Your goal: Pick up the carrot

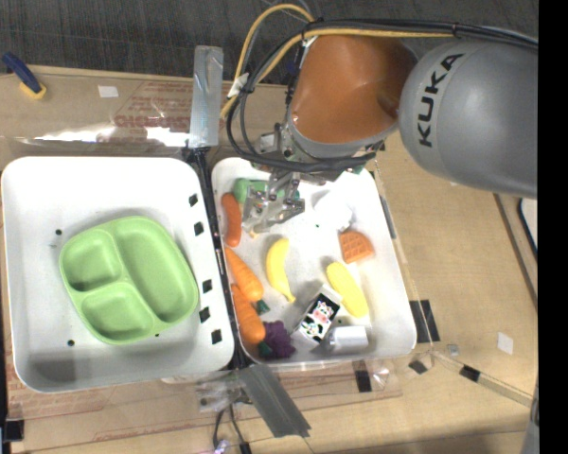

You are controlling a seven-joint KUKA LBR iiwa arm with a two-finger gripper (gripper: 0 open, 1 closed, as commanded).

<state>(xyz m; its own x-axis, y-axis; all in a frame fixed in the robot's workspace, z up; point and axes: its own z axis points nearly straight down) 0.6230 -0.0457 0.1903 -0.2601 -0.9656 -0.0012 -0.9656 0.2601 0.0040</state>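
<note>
The carrot [242, 272] is orange and lies along the left wall of the right bin [399, 287], pointing toward the front. A second orange piece [250, 325] lies just in front of it. A red-orange sausage-like piece [232, 218] lies behind it against the same wall. My gripper [269, 204] hangs over the back left of the right bin, under the orange wrist band [346, 83]. It is behind and to the right of the carrot, apart from it, close beside the red-orange piece.
The right bin also holds a banana [279, 268], a yellow piece [347, 289], an orange slice [357, 247], purple grapes [277, 340], a black-and-white carton [319, 318] and a white item [350, 337]. A green divided plate [128, 277] lies in the left bin [33, 197].
</note>
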